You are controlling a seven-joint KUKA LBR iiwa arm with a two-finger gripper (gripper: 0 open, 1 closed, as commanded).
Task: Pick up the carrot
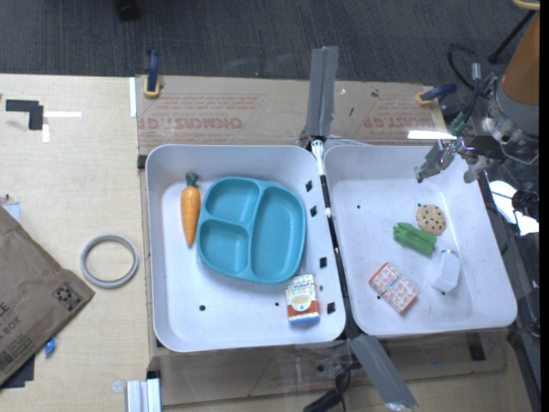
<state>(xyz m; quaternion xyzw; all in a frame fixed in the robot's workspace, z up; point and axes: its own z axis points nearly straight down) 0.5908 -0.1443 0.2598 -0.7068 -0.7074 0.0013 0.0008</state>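
Observation:
The carrot (190,212) is orange with a green top and lies lengthwise in the left bin (171,316), just left of the blue divided plate (253,229). My gripper (449,161) hangs over the upper right part of the right bin (364,316), far to the right of the carrot. Its two dark fingers stand apart and nothing is between them.
A small carton (302,299) stands in the left bin below the plate. The right bin holds a cookie (431,219), a green vegetable (415,238), a red patterned packet (394,287) and a clear cup (445,271). A tape ring (109,259) lies on the bench to the left.

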